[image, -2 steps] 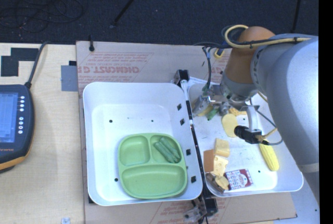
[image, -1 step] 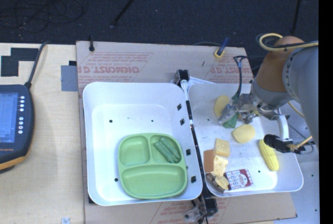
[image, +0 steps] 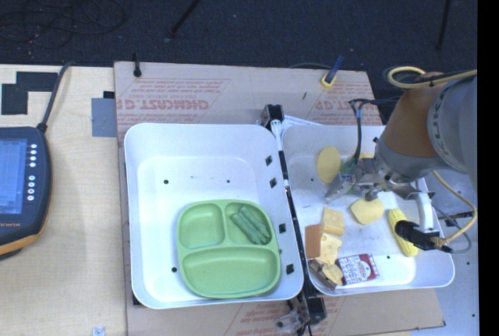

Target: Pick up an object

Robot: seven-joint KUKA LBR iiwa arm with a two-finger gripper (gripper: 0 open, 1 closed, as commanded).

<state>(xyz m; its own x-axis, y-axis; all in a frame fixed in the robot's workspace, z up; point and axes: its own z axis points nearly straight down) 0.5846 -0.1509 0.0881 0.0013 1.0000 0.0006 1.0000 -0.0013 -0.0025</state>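
Note:
My gripper (image: 355, 186) hangs low over the middle of the right bin (image: 437, 274), with the grey arm and its orange band (image: 409, 124) reaching in from the right. Its fingers stand open with nothing between them. A yellow lemon-like piece (image: 328, 163) lies just to its upper left. Another yellow lump (image: 366, 211) sits directly below the fingertips. Pale cheese blocks (image: 333, 222) lie lower left of it, and a corn cob (image: 398, 228) lies to the lower right.
An orange-brown block (image: 313, 239) and a red-and-white packet (image: 359, 268) lie near the right bin's front. The left bin (image: 156, 163) holds a green divided plate (image: 204, 264) with green beans (image: 250, 224). A tablet (image: 19, 186) sits far left.

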